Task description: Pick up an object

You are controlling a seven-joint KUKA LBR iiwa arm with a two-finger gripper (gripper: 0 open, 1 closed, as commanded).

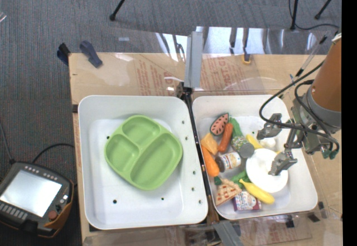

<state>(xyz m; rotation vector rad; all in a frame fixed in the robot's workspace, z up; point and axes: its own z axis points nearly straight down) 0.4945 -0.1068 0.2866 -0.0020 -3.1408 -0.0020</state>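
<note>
The right bin (301,197) holds a heap of toy food: a watermelon slice (219,123), two carrots (210,162) (225,138), a small can (229,161), a pizza slice (226,190), a banana (256,192) and a round white dish (266,172). My gripper (275,144) hangs over the right part of this bin, open, its fingers spread wide. One fingertip (271,124) is near the bin's back; the other fingertip (280,164) is over the white dish. A small white piece (268,142) lies in the gap below them, not gripped.
The left bin (92,194) holds a green divided plate (144,152). A red-and-white packet (245,201) lies at the right bin's front wall. A clear panel (251,44) stands behind the bins. A handheld controller (33,194) lies on the floor at lower left.
</note>
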